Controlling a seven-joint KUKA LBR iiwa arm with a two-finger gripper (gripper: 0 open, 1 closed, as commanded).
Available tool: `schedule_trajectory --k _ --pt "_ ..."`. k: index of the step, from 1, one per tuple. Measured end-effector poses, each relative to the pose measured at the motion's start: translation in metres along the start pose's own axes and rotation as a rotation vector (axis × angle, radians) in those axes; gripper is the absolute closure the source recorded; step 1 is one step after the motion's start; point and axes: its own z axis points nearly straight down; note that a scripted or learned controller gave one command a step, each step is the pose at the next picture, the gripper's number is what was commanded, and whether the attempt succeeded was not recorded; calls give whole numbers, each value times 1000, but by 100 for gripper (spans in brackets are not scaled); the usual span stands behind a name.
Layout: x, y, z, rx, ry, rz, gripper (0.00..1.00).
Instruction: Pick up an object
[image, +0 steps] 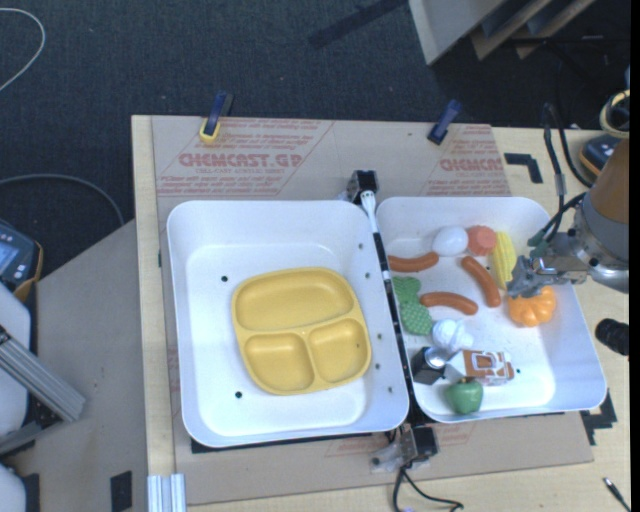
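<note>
Because the tool (528, 283) (finger spacing cannot be told) sits just above the orange pepper (531, 308) near the right bin's (575, 375) far-right wall, a descent risks glancing off its rounded top, or nudging the corn (504, 258).

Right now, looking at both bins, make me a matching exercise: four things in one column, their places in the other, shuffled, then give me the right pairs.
Things:
1. yellow tray
2. green apple
3. white egg
4. orange pepper

Places:
A. near front edge of the right bin
B. just below the gripper, right side of the right bin
C. middle of the left bin
D. back of the right bin, beside the corn

Pairs: 1-C, 2-A, 3-D, 4-B
</note>
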Motion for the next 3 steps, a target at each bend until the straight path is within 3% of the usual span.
schedule_trajectory --k 1,2,3 --pt "52 12 -13 -4 -1 0 100" --pt "99 14 3 4 1 1 100" --pt "102 14 4 4 0 5 100"
